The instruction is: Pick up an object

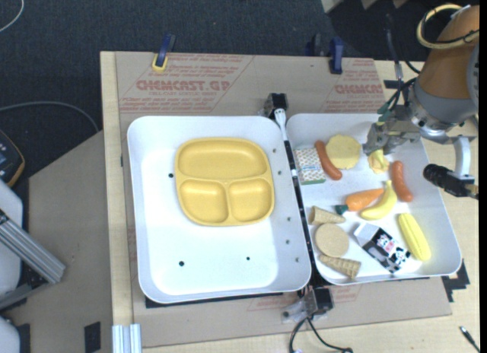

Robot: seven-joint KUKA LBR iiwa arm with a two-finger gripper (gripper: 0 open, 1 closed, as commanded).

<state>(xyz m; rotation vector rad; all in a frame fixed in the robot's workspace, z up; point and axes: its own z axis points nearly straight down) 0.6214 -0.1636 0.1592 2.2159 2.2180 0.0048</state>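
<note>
The right bin (449, 222) holds several toy foods: a checkered packet (308, 163), an orange sausage (329, 160), a round yellow piece (344, 151), a red sausage (400, 180), a carrot (364, 198), a banana (383, 203), a corn cob (415, 236), a tan disc (332, 240), two cones (326, 214) and a black-and-white carton (384, 246). My gripper (378, 144) hangs low over the bin's far right part. It is just above a small yellow piece (377, 163), beside the round yellow piece. I see nothing lifted by it.
The left bin (152, 214) holds a yellow divided plate (224, 179). A raised divider (293, 184) runs between the two bins. The arm's grey body and orange band (449, 70) stand over the right bin's far right corner. Clamps (335, 53) sit on the bench's far edge.
</note>
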